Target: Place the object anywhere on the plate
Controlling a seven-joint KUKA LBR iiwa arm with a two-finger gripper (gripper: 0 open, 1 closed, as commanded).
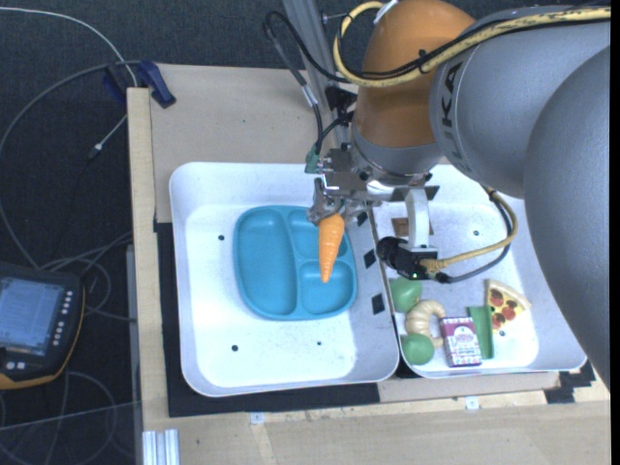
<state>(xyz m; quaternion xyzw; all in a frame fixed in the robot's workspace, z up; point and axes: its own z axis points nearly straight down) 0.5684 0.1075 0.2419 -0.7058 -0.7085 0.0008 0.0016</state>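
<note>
The gripper (330,204) hangs over the right part of the blue plate (262,269), and the carrot (329,247) points down from it with its thick end up between the fingers. So the gripper is pinching the carrot at its top, as far as this slanted view lets me judge. The thin tip of the carrot is over the right compartment of the plate, near the plate's right rim; I cannot tell if the tip already touches the plate surface or is a little above it.

The step in hand, I think, is the release. To do it well, the arm should go down until the tip rests on the plate, because a carrot that falls from height can roll or bounce. It is also better to shift a little toward the middle of the plate, away from its right rim, since a long carrot will tip over when it is let go and could end across the rim into the left bin (199,356). Then the fingers should open slowly and the arm should rise straight up.
</note>
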